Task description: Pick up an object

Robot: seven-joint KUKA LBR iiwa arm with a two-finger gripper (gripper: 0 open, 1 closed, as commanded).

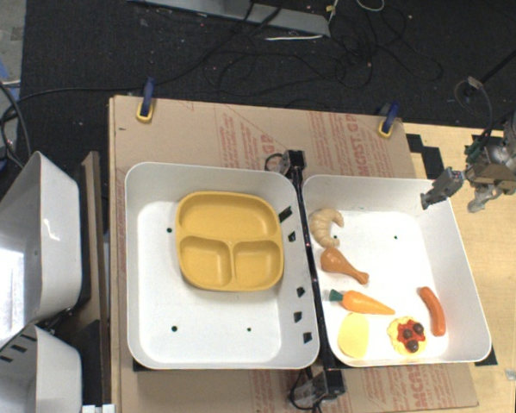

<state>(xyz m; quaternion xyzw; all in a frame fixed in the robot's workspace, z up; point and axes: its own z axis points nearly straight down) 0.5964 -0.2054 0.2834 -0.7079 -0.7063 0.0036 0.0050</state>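
While the arm sits at the frame's 3 o'clock edge, both bins lie untouched below it.

Gripper: the gripper [460, 191] hangs at about 2 o'clock of the right bin [462, 255], over its far right corner; two dark fingers [438, 188] spread apart, released, nothing between them.

Right bin contents: six toy foods, all lying loose on the white floor.

Croissant: the croissant [327, 222] lies at 10 o'clock of the bin, near the divider wall.

Drumstick: the drumstick [343, 265] sits just at 6 o'clock of the croissant, bone end aimed toward 4 o'clock.

Carrot: the carrot [364, 303] lies at 6 o'clock of the drumstick, green top toward 9 o'clock.

Yellow slice: the pale yellow slice [353, 336] rests at 7 o'clock of the bin, just under the carrot.

Pizza piece: the small pizza piece [407, 333], with dark red toppings, lies just at 3 o'clock of the yellow slice.

Sausage: the sausage [433, 310] lies at 4 o'clock of the bin, well apart from the gripper.

Left bin: the left bin [148, 325] holds a yellow divided plate [230, 241], three compartments, toward its 12 o'clock side.

Bench: cardboard sheet [245, 132] under both bins, with two yellow clamps [145, 109] at its 12 o'clock edge.
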